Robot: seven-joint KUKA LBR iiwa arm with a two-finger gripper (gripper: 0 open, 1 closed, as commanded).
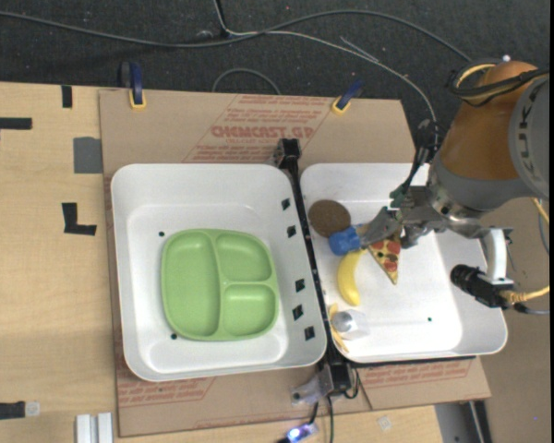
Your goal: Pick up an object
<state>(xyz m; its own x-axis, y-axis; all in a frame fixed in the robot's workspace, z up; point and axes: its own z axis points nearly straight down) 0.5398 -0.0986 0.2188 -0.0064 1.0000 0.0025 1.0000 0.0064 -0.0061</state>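
Observation:
The right bin (443, 335) holds several small objects. A brown round disc (330, 216) lies near its left wall, with a blue piece (344, 241) just below it and a yellow banana (349, 278) below that. A pizza-slice toy (389, 260) lies right of the banana, point toward the camera. My gripper (393, 235) sits directly over the wide end of the pizza slice, close to the blue piece. I cannot see whether the slice touches the bin floor. A small silvery object (342, 321) rests at the bin's near left corner.
The left bin (129, 201) holds a green divided plate (220, 282). A black divider (300, 247) runs between the bins. The grey arm with its orange band (485, 146) hangs over the right bin's far right side. Cables (485, 289) trail along the right edge.

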